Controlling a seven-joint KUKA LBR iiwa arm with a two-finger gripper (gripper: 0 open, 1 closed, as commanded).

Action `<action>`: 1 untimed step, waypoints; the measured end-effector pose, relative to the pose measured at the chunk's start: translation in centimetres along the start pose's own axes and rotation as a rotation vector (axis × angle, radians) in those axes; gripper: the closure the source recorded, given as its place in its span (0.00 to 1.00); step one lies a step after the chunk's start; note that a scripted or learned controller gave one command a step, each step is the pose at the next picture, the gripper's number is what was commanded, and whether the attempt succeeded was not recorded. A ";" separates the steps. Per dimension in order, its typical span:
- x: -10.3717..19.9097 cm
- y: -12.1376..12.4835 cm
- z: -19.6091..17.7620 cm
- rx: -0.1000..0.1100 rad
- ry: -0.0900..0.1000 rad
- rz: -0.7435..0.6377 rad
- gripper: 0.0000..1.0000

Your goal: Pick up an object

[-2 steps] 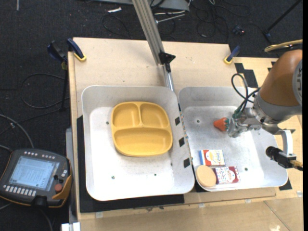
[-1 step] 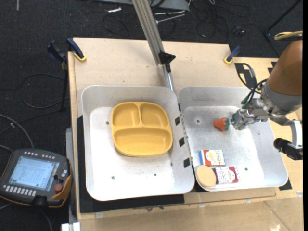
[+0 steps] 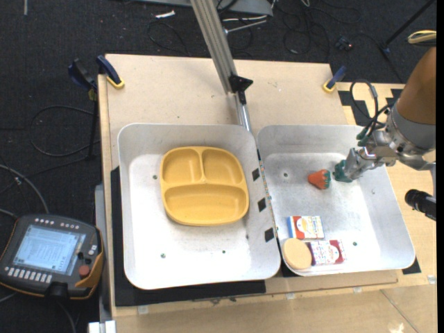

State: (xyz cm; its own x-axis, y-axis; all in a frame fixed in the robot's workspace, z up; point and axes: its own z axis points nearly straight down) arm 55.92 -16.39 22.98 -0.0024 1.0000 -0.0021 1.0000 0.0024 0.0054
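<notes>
In the right bin a small red strawberry-like toy lies near the upper middle. My gripper hangs just to its right, low over the bin floor, apart from the toy by a small gap. Toward the bin's front edge lie a white and red carton, a second red and white packet and a round tan cookie-like disc. The arm with its orange band comes in from the right.
The left bin holds a yellow divided plate. A metal pole slants down to the seam between the bins. A teach pendant lies at the lower left, off the bench.
</notes>
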 end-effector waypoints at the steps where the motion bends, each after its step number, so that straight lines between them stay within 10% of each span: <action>1: 5.2 0.6 -1.1 0.002 0.003 -0.006 1.00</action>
State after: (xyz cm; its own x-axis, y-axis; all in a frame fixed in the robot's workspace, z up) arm 56.55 -11.20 24.10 -0.0081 1.0000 0.0014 1.0000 0.0081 0.0030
